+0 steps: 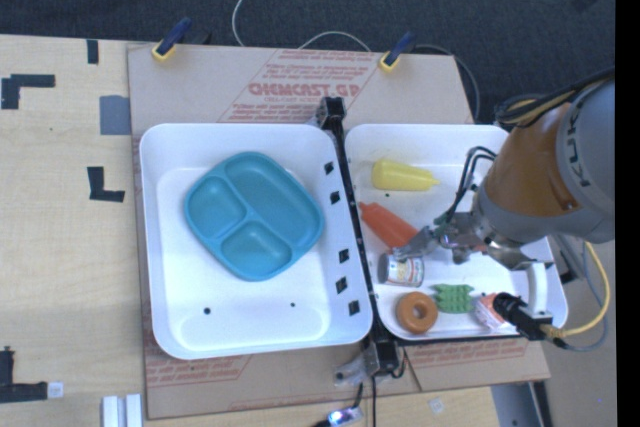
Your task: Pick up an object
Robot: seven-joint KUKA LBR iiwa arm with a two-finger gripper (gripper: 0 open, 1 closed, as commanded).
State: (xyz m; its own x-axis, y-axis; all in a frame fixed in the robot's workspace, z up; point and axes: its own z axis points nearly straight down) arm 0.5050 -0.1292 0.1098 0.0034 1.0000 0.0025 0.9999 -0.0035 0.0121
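Left bin [160, 215]: white, at frame centre-left.
Plate [254, 213]: blue, three compartments, lying in the left bin's upper half.
Cardboard sheet [290, 85]: brown with red print, under both bins.
Clamps [171, 37]: two, blue and yellow, on the cardboard's top edge.
Bench [60, 245]: pale wood, black marks at left.

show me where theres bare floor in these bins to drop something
Left bin: free strip along the near wall below the blue plate, and a band above it. Right bin: crowded, with the corn, carrot, can, donut, green toy and gripper; a small gap lies behind the corn.
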